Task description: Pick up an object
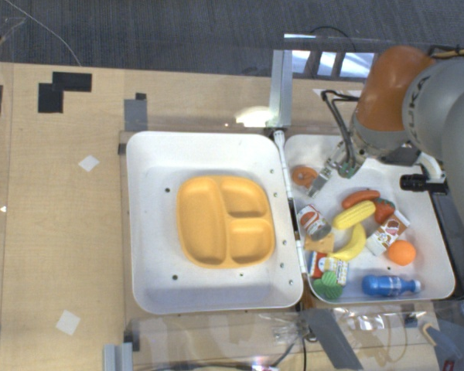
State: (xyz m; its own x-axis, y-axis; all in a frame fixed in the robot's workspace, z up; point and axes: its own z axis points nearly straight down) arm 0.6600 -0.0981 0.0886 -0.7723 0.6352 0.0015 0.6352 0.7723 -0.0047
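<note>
My gripper (325, 176) hangs low over the back left part of the right bin (441, 273), below the arm's orange band (390, 91). Its tip is right beside a small orange-brown round item (301, 176), at that item's right edge; whether they touch I cannot tell. In front of it lie a red sausage (361, 199), a yellow banana (354, 226), an orange ball (402, 253), a blue bottle (390, 286), a small can (313, 222) and a green-labelled packet (331, 275).
The left bin (151, 284) holds a yellow divided tray (224, 221). A raised divider (288, 199) separates the two bins. A metal post (282, 83) stands behind them. The grey arm covers the right bin's back right corner.
</note>
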